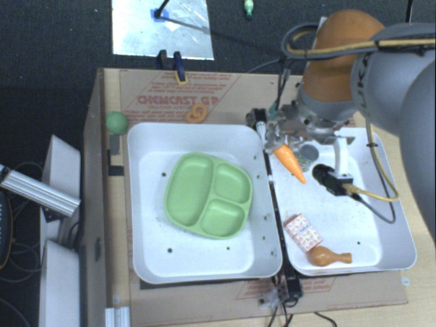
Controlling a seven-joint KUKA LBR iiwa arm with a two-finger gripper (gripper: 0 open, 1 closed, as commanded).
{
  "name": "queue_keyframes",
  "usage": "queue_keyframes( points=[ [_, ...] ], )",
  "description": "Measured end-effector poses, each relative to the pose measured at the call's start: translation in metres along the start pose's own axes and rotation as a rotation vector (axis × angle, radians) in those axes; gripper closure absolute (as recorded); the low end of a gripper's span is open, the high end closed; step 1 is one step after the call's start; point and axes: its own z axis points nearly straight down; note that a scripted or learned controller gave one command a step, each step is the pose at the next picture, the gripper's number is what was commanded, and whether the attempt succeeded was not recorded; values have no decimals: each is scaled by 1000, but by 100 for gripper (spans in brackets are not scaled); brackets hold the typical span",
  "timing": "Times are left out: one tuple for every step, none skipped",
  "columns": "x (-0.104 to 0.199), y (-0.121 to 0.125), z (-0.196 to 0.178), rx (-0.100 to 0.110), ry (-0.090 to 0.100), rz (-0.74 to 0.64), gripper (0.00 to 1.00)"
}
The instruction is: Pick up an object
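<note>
— What can't you make out around the two-finger gripper (294, 144)?

— Your view of it is blocked from above by the grey arm with the orange band (340, 50), so you can't tell how its fingers stand, nor whether they touch the orange carrot-shaped toy (290, 163) just below. The arm itself runs off the right edge.

— Anything else?

— The shallow white right-hand bin (381, 244) has its far wall hidden under the wrist. The small green item on the dark floor (248, 5) is too small to name, and the printing on the patterned packet (302, 232) is blurred.
</note>
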Motion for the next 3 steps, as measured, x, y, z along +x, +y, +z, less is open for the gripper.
queue_keyframes(
  points=[
    [108, -60, 23, 3, 0, 0, 100],
    [76, -20, -42, -2, -2, 4, 100],
    [76, -19, -52, -2, -1, 1, 100]
  ],
)
